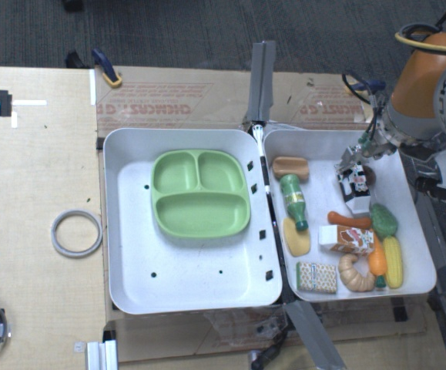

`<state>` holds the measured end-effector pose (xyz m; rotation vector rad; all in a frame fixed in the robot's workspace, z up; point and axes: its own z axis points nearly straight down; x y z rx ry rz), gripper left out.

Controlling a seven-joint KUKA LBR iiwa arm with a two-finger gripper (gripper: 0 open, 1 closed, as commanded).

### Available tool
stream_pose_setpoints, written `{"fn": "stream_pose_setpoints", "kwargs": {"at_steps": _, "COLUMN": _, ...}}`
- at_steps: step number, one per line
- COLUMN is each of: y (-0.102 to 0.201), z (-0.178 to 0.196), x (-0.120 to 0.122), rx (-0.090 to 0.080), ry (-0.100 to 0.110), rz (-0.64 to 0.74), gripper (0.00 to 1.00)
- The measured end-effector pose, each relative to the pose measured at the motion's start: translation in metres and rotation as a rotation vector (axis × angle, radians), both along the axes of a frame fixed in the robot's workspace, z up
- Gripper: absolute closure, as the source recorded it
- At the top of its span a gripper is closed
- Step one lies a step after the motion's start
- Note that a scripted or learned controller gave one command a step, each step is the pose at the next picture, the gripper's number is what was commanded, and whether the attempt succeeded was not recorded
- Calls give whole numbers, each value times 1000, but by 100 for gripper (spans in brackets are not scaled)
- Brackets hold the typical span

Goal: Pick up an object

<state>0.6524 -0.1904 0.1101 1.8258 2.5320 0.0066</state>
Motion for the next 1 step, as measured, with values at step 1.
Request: {"fn": "stream_pose_setpoints", "kwargs": {"at_steps": 1, "y": 53, "z": 100, "x": 7, "rx": 7, "ry": 15, "rz": -59, "gripper": 100}}
